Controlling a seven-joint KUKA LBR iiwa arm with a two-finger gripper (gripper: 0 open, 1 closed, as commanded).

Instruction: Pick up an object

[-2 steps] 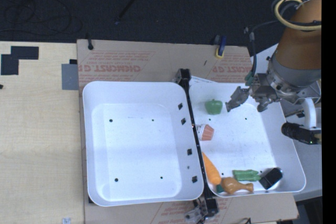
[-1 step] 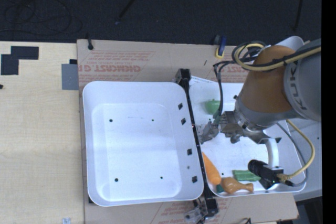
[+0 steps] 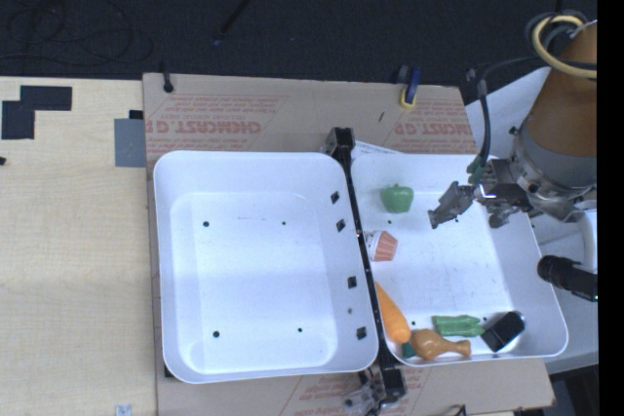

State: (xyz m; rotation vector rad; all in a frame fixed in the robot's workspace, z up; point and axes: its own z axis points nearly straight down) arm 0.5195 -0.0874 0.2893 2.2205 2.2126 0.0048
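Note:
My gripper [image 3: 474,213] hangs over the upper middle of the right bin [image 3: 531,280], reaching in from the right. It is open, its two dark fingertips spread apart with only bare bin floor between them. A green round toy [image 3: 397,199] lies to its left near the bin's back. Lower left, by the divider, rests an orange and white cup-shaped item [image 3: 382,245]. Along the front lie an orange carrot [image 3: 392,312], a brown drumstick-like toy [image 3: 438,344], a green flat piece [image 3: 456,324] and a black block [image 3: 502,330].
The left bin [image 3: 171,209] stands beside the right one, joined by a black divider rail [image 3: 353,244]. Both rest on a cardboard sheet [image 3: 244,112]. A black cylinder [image 3: 570,278] juts in past the right rim.

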